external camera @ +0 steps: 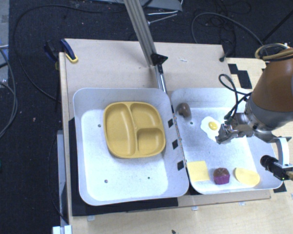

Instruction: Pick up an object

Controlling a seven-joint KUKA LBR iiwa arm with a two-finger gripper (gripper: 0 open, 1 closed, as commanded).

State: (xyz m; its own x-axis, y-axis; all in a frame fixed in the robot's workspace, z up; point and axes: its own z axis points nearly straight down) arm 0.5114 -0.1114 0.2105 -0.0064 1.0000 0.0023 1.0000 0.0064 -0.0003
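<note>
Gripper by the egg in the right bin

The gripper [224, 134] hangs low at the middle right of the frame, over the right bin [244, 99]. If its jaws are open or shut cannot be told. The egg [209, 126] lies just to its left and a bit up, very near. A brown lump [184, 110] sits farther up-left. The cheese [198, 170], purple lump [221, 176] and yellow chip [246, 176] lie lower down. The tray [135, 129] sits in the left bin [88, 145].

Gripper [224, 134] low in rt bin [244, 101], just beside fried egg [209, 126]; yellow tray [135, 129] in left bin [88, 130].
</note>
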